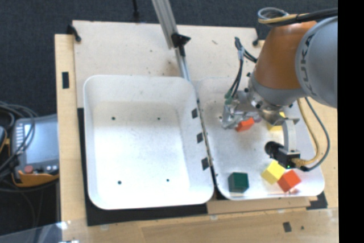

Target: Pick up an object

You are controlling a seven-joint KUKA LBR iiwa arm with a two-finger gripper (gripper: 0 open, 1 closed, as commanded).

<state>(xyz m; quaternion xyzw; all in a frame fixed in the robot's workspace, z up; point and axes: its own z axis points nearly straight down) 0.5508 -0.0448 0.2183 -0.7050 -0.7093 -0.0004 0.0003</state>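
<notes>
1. We found the gripper (238, 120) low in the right bin (250, 193), near that bin's far left part, under the grey arm (296, 65) with its orange band. Its metal fingers (228, 118) stood beside a small orange-red object (245, 125); we could not tell how far apart they were, nor whether anything lay between them.
2. We logged in the right bin, along the near wall: a green block (238, 181), a yellow block (273, 172) and an orange block (289, 180), the last two touching.
3. We noted a pale yellow piece (275, 128) just beyond the orange-red object, partly hidden by the wrist.
4. We recorded the left bin (91, 122), its floor bare white with dark specks.
5. We saw the two bins meet along one edge, with open floor between the gripper and the green block.
</notes>
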